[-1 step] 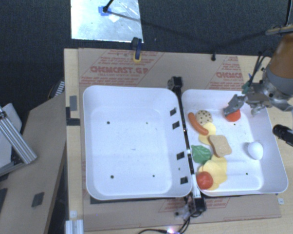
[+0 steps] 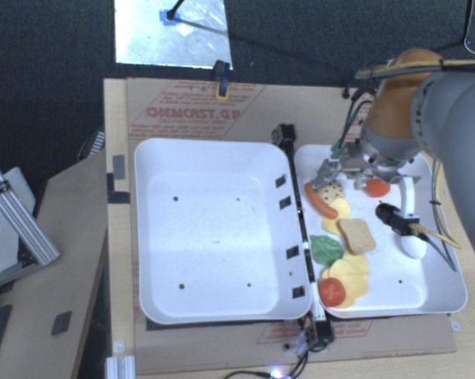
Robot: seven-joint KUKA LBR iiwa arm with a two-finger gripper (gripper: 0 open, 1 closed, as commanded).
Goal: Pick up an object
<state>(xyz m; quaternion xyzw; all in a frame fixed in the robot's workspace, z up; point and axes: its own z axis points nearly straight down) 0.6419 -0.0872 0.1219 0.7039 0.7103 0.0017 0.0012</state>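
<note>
one cheese wedge (image 2: 330,191) sits just under the jaws (image 2: 332,172); their state unclear

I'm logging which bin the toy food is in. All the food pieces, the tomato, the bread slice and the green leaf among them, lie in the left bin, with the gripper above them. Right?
Not quite. The camera view shows the tomato, bread slice and green leaf in the right bin, not the left bin. The gripper is indeed above them.

The arm (image 2: 446,105) runs off the right edge and covers the right bin's (image 2: 427,290) far corner. The gripper (image 2: 342,170) hides part of a speckled piece (image 2: 330,191) beneath it; its fingers' spacing is unclear.
</note>
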